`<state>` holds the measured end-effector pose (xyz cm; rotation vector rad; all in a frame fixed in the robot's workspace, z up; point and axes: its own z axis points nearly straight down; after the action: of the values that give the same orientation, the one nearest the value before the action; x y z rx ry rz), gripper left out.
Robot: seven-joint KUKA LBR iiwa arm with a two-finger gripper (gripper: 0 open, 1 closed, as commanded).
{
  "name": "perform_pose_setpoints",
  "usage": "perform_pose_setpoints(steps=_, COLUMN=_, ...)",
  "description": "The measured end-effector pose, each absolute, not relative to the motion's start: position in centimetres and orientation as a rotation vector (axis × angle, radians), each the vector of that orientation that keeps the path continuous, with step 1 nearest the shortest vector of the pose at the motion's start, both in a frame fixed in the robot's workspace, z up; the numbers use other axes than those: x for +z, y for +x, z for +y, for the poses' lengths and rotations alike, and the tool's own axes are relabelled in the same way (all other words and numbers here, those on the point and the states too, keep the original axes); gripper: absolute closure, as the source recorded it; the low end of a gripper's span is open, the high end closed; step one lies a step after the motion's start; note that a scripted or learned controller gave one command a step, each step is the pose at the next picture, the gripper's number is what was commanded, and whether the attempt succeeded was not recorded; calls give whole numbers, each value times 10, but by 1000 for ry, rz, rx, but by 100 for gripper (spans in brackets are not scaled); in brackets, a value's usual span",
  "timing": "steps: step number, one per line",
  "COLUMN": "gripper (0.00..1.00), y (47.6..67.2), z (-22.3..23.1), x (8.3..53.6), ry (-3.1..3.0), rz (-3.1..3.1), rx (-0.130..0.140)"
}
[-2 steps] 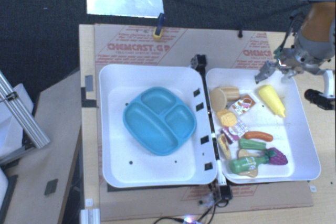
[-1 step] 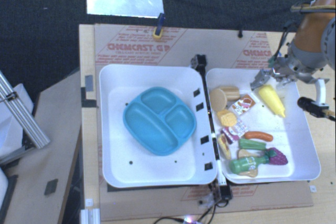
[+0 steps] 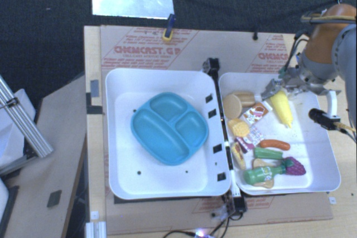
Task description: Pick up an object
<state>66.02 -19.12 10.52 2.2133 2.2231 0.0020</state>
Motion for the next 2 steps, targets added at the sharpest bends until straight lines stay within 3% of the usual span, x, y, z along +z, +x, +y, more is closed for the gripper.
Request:
perform_pose_setpoints(steps=1, gripper=0, y=661, z=-191, x=85, ry=2215, rz=2227, rx=1)
perform_pose_setpoints(steps=2, gripper=100, y=663, z=-191, x=98, ry=2209, rz=2225, rx=5)
